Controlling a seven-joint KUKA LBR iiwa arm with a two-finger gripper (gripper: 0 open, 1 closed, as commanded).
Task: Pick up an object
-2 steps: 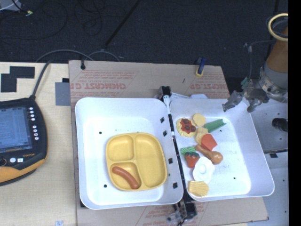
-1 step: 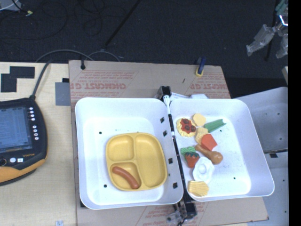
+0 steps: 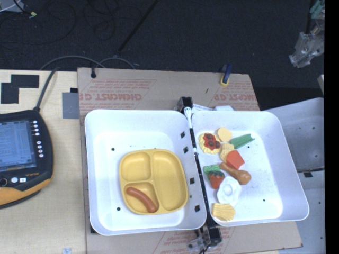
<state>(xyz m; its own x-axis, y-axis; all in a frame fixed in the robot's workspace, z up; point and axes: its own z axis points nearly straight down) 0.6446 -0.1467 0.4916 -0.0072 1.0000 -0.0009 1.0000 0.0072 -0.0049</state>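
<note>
Brown cardboard bench (image 3: 159, 89) carries a shallow white bin (image 3: 288, 142) of plastic toy food (image 3: 235, 159); the grey gripper (image 3: 306, 49), grip unreadable, hangs upper right, approach pending.

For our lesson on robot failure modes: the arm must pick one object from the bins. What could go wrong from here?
1. The toy foods in the right bin lie packed together; closing on the red block may also catch the drumstick.
2. The fried egg and the ridged chip lie flat, so fingers could slide over them.
3. The sausage lies in a compartment of the yellow plate, whose rim may block the fingers.
</note>
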